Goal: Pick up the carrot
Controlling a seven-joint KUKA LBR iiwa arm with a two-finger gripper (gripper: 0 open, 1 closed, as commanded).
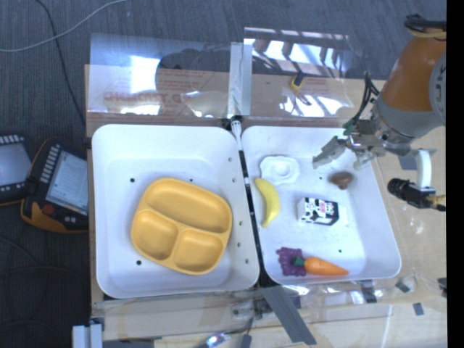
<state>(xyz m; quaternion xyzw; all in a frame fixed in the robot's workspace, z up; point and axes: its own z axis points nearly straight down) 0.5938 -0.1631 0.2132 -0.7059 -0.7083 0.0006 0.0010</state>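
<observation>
Carrot (325,267) lies beside grapes (291,260)

What I can't make out from above

My arm (420,56) runs off the right edge, so its upper links are cut away. My gripper (341,151) is small and partly blurred; whether its fingers are spread or closed I cannot tell. The brown lump (342,179) just beside it is too small to identify. The print on the small carton (318,210) is unreadable. The pendant (54,183) at the left is cut by the edge.
</observation>
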